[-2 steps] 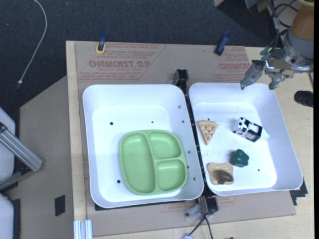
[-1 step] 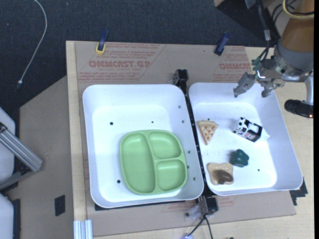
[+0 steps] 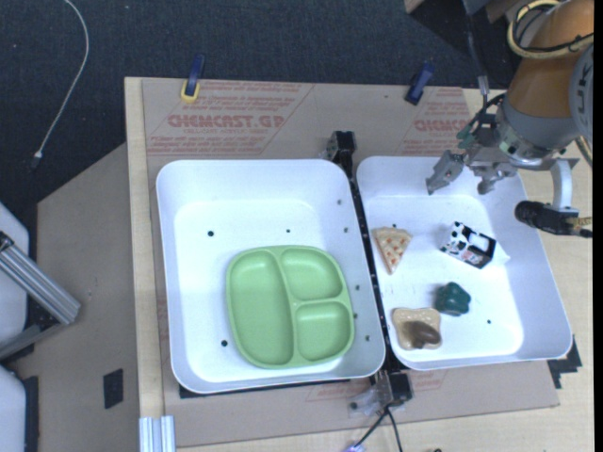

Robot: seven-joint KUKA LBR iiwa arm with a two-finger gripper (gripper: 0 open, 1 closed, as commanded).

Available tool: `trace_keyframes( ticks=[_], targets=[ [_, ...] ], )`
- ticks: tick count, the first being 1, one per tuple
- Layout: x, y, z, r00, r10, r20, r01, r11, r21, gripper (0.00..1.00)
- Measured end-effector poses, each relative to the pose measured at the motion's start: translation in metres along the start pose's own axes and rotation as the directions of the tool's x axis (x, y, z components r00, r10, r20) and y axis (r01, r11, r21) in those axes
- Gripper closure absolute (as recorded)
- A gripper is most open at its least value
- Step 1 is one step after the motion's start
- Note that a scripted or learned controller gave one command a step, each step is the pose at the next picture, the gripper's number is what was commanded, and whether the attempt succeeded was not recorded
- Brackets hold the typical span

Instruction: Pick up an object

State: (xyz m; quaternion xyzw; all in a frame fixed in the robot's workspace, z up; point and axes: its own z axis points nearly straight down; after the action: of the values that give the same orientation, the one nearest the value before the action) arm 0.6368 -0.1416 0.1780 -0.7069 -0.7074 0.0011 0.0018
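Note:
The right bin [image 3: 528, 342] holds a tan waffle-like wedge [image 3: 391, 246], a black-and-white toy [image 3: 468, 244], a dark green lump [image 3: 453, 298] and a beige piece [image 3: 417, 328]. My gripper [image 3: 464, 177] hangs over the bin's far end, up and to the right of the wedge and above the black-and-white toy. Its two fingers are spread apart and open, with nothing between them.
The left bin [image 3: 188, 215] holds a light green divided plate [image 3: 287, 304]. Both bins rest on a cardboard sheet [image 3: 283, 116] held by blue clips [image 3: 192, 81]. A black clamp [image 3: 341, 146] sits between the bins at the far side.

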Motion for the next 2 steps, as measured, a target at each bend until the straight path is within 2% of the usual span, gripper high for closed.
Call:
trace_keyframes(
  ticks=[1,2],
  targets=[
    [0.008,-0.002,0.061,1.000,0.000,-0.001,0.000,1.000,0.003,0.00],
    [0.007,0.000,0.046,1.000,0.000,0.001,0.000,1.000,-0.006,1.00]
  ],
)
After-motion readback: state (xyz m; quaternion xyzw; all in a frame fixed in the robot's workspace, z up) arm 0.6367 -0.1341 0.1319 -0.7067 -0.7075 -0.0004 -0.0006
